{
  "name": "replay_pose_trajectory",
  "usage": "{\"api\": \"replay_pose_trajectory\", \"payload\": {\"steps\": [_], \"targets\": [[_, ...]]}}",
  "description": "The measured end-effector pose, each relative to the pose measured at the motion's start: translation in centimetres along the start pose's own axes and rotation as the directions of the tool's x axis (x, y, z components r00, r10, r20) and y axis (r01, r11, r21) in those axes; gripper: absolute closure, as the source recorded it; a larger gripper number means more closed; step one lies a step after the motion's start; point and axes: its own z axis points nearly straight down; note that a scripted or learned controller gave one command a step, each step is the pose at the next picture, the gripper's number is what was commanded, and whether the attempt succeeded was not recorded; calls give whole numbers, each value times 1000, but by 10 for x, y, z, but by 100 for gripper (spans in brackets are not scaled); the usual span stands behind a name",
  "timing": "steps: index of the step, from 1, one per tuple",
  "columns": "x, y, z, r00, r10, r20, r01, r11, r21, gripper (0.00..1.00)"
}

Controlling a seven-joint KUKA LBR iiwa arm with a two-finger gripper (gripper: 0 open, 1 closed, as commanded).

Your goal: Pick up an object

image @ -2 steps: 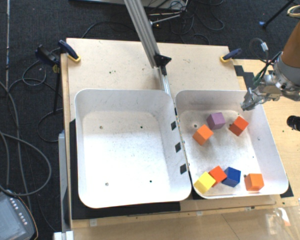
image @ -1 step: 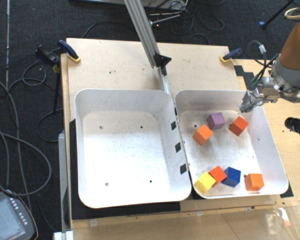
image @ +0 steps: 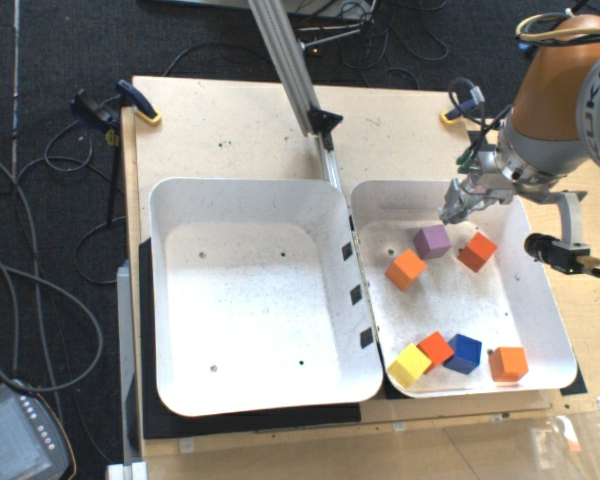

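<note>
Yellow cube [image: 409,365] corner-on; no long axis

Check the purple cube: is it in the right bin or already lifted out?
In the bin. The purple cube rests on the right bin's floor beside an orange cube; the gripper hovers just above it.

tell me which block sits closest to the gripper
The purple block, just below the gripper; it's the only purple one among the orange, blue and yellow blocks.
</note>
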Motion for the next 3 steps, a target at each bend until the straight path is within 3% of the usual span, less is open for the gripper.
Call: {"api": "replay_pose_trajectory", "payload": {"steps": [3], "targets": [[176, 46, -1, 1000, 1, 1, -1, 1000, -3, 100]]}}
